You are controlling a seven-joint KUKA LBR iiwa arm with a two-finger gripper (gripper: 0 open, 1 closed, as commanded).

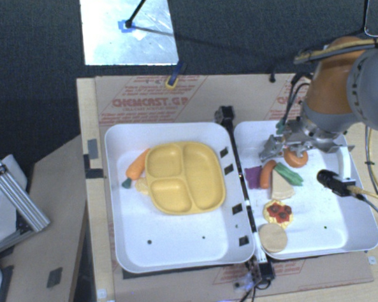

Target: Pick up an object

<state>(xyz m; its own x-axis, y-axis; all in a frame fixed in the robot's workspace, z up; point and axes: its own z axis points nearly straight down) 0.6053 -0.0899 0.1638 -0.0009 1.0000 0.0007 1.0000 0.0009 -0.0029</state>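
Orange toy fruit (296,158) in right bin (360,232), right under gripper (290,148). Round, hard, light, slippery; grab across middle. Jaws: cannot tell if spread or pinched.

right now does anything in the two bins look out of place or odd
One thing: the toy carrot in the left bin lies wedged against the yellow divided plate's left rim rather than in a compartment. In the right bin the small food toys sit loose, with the hand above the orange one.
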